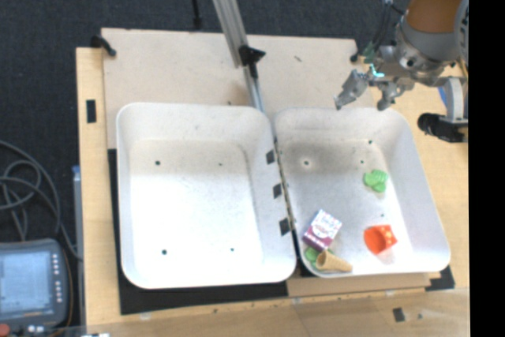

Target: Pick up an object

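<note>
The hand point(365, 95) hangs over the far edge of the right bin point(418, 162), with its two fingers apart and nothing between them. All the things lie in this bin, near its front. A green toy point(375, 181) sits by the right wall. An orange cup point(379, 239) lies on its side, and I think its mouth points to the right. A purple and white box point(322, 229) leans, tilted. A tan cone point(334, 262) lies flat, tip pointing left. The left bin point(134, 185) sits beside it on the worktop point(173, 63).
</note>
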Robot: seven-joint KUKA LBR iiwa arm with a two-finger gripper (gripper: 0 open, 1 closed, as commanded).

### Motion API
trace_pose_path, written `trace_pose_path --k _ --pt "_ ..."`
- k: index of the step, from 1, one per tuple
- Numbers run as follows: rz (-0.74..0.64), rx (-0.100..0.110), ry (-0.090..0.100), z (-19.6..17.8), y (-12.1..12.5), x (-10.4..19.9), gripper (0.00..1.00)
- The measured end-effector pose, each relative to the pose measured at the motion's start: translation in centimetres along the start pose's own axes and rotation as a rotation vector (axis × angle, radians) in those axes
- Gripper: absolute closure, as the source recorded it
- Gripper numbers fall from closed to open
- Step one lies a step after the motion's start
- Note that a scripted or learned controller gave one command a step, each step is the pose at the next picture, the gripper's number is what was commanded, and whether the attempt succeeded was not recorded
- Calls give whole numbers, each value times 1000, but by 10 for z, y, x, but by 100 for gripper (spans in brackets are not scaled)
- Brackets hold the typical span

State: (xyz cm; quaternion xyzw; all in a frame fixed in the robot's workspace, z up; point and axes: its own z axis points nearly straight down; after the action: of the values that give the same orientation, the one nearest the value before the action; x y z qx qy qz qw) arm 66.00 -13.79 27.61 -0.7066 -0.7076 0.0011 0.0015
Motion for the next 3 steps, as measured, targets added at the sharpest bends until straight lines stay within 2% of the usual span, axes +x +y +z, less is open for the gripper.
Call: trace_pose_path --k 1,3 --pt "-2 -4 -3 -3 1 0 0" --pt "1 0 -3 83 1 2 0"
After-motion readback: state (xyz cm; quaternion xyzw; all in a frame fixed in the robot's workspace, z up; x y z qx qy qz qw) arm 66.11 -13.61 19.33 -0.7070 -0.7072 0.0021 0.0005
